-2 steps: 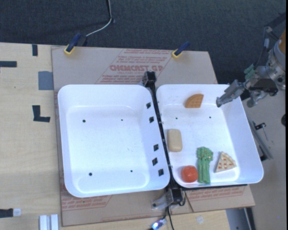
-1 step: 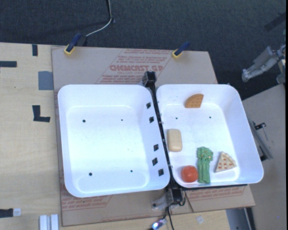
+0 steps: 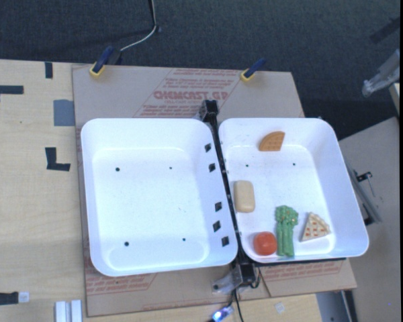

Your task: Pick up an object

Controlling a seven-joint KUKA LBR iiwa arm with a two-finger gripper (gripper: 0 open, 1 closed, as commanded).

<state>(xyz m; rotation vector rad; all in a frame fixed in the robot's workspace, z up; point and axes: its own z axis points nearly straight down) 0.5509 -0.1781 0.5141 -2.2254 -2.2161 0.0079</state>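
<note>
The right bin (image 3: pixel 322 180) holds several toy foods. An orange waffle-like piece (image 3: pixel 272 141) lies near its far wall. A cream-coloured block (image 3: pixel 244 196) rests by the divider between the bins. Along the near wall sit a red tomato (image 3: pixel 265 243), a green broccoli stalk (image 3: pixel 285 230) standing lengthwise beside it, and a triangular slice (image 3: pixel 314 227) with a pale crust to the right. All of them lie loose on the bin floor, with nothing touching them.
The left bin (image 3: pixel 148 193) stands beside the right one on a cardboard sheet (image 3: pixel 188 96). Two clamps (image 3: pixel 102 62) (image 3: pixel 254 67) pin the sheet's far edge. A black cable (image 3: pixel 150 19) runs behind. A grey metal part (image 3: pixel 383 79) juts in at the upper right.
</note>
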